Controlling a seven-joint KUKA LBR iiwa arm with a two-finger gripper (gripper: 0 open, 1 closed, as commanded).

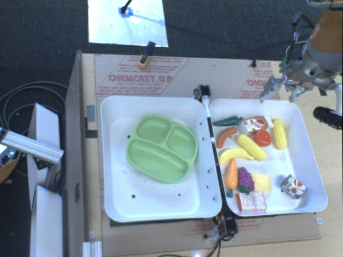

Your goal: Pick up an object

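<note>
Nearest the camera, along the near wall of the right bin (316, 197), lies a flat red-and-white packet (251, 201), with a small printed carton (293, 186) off to its right. Taking that right bin as the landmark and going left to right: to its left sits the left bin (115, 197), a shallow white plastic tray bearing a smooth pale-green divided plate (162, 149) with three compartments. A black clamp strip (213, 154) runs between the two bins.

Inside the right bin, toy foods crowd together, glossy and rounded. Along its left side lie a green pepper (227, 121), a reddish sausage (226, 136), a banana (236, 154), an orange carrot (231, 174) and purple grapes (245, 179), which touch the carrot. Toward the middle sit a yellow corn cob (252, 146), a red tomato (262, 137), a red-and-white box (254, 125) and a pale yellow block (261, 182). A second corn cob (279, 133) stands further right.

Above the bin's far right corner hangs the gripper (283, 91), its two grey fingers spread apart with nothing between them, clear of every object. Brown printed cardboard (161, 74) lies under both bins.
</note>
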